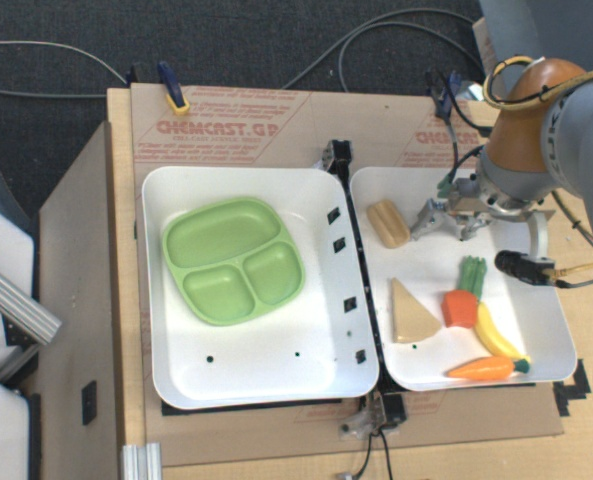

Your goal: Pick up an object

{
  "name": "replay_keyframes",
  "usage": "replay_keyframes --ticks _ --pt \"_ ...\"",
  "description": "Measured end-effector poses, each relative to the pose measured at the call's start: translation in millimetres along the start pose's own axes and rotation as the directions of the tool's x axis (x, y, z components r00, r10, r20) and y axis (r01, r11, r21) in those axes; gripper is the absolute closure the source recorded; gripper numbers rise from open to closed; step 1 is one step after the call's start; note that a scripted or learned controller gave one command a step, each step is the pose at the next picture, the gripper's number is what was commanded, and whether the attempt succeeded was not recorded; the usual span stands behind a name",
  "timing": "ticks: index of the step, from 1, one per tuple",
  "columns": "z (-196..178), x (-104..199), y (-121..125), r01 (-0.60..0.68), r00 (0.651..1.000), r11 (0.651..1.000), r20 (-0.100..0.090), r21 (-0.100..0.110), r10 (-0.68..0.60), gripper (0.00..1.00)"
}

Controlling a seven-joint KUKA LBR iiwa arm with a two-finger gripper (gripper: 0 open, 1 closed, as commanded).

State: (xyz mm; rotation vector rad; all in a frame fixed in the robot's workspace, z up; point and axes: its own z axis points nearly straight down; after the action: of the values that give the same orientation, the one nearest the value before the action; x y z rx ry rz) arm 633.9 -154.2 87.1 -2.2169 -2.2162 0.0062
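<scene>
A grey arm [566,138] with an orange band reaches in from the right over two shallow white bins set side by side on a cardboard-topped bench [226,118]. The left bin [241,363] holds one thing, a pale green plate [234,260] divided into three compartments. It lies flat, toward the far-left part of the bin, and nothing rests on it.

The right bin [541,303] holds five toy foods. A tan block [387,224], perhaps a bread roll, lies near the bin's far-left corner, close to the wall shared with the left bin. A beige wedge [412,313] lies nearer the camera along the same side. To the right of the wedge is a red piece [461,308] with a green stalk pointing away from the camera. A banana [496,333] lies just beside the red piece on its right and seems to touch it. An orange carrot [484,369] lies along the near wall, its green end by the banana's tip.

The pincer [443,226] hangs over the far part of the right bin, just right of the tan block and apart from it. Its two metal fingers [419,224] look spread wide with nothing between them, and all five foods lie on the bin floor.
</scene>
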Motion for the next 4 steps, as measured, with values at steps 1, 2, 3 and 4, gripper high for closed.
replay_keyframes --ticks 1,2,3,4 --pt "-15 0 2 0.0 1.0 1.0 0.001 -0.008 0.0 1.0" --pt "-60 1 7 0.002 1.0 1.0 0.003 -0.014 -0.002 1.0" --pt "-115 1 8 0.002 1.0 1.0 0.004 -0.015 -0.002 1.0" --pt "-125 52 15 0.006 1.0 1.0 0.002 -0.012 -0.006 1.0"
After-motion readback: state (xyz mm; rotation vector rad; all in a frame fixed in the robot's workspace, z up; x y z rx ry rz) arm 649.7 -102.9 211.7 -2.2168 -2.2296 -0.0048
